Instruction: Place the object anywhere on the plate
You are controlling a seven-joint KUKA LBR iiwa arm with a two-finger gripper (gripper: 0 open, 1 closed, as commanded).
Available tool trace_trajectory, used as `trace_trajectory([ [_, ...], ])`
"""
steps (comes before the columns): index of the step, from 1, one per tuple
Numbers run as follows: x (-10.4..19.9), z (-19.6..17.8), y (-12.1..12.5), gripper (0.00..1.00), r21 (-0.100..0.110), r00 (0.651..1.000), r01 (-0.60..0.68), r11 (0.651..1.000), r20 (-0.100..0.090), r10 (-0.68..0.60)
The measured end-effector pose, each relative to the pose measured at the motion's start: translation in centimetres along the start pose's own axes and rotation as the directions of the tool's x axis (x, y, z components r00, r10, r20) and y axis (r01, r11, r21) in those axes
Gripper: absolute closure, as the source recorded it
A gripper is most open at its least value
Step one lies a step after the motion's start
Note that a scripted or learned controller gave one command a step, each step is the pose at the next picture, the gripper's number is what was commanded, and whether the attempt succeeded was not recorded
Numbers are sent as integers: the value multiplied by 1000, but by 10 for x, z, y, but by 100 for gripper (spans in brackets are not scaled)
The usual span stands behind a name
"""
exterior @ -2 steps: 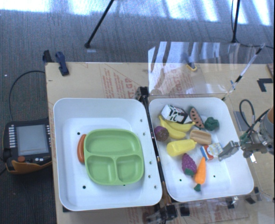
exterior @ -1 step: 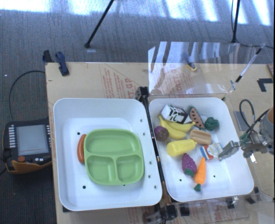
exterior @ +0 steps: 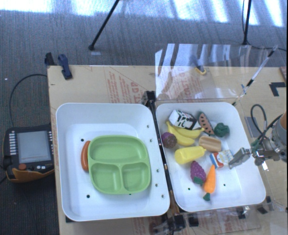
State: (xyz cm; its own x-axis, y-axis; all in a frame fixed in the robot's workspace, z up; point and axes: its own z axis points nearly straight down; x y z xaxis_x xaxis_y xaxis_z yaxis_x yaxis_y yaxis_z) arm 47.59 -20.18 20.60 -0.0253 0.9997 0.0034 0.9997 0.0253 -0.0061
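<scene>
A grey carpeted floor point(exterior: 134, 28) lies behind the bench, striped with patches of sunlight; two dark tripod legs point(exterior: 107, 21) slant across it, and a straight stand pole point(exterior: 246, 13) rises at the upper right. On the floor left of the bench sits a control pendant point(exterior: 30, 152) with a pale screen and orange underside, its black cable point(exterior: 21, 89) looping upward; a blue clamp point(exterior: 64, 66) grips the bench's back-left corner; a clear plastic sheet point(exterior: 207, 72) (glinting with reflections) stands behind the right bin.
</scene>
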Motion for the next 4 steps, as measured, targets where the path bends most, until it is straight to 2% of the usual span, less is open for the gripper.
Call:
trace_trajectory([
  [4, 0, 0, 0, 0, 0, 1000, 0, 1000, 0, 0],
])
